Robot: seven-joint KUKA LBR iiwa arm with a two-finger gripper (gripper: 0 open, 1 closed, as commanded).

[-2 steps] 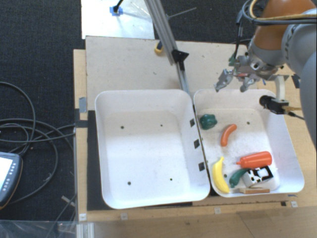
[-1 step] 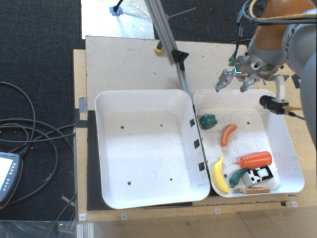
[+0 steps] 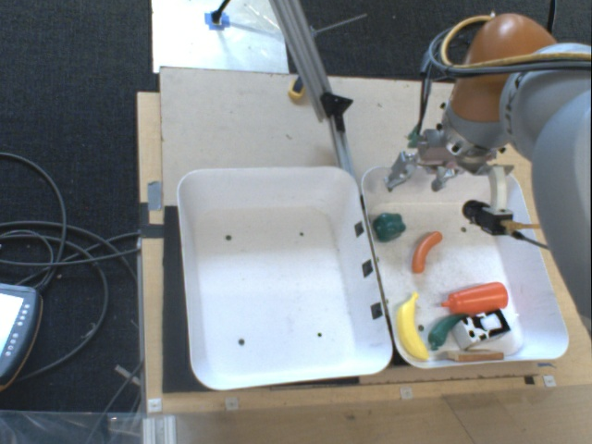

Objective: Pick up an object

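My gripper point(image 3: 421, 172) hangs w/ fingers spread wide, holding nothing, at upper edge of the right bin point(image 3: 546, 276). Nearest pick: green pepper point(image 3: 388, 226), just below-left, alone. I'd drop straight over it, keeping off the bin wall and the orange sausage point(image 3: 425, 251) nearby.

My arm point(image 3: 555, 100) is a smooth grey shell with a rounded orange band above the wrist. Black and yellow cables loop over that band at twelve o'clock. My two-finger gripper point(image 3: 421, 176) is bare grey metal.
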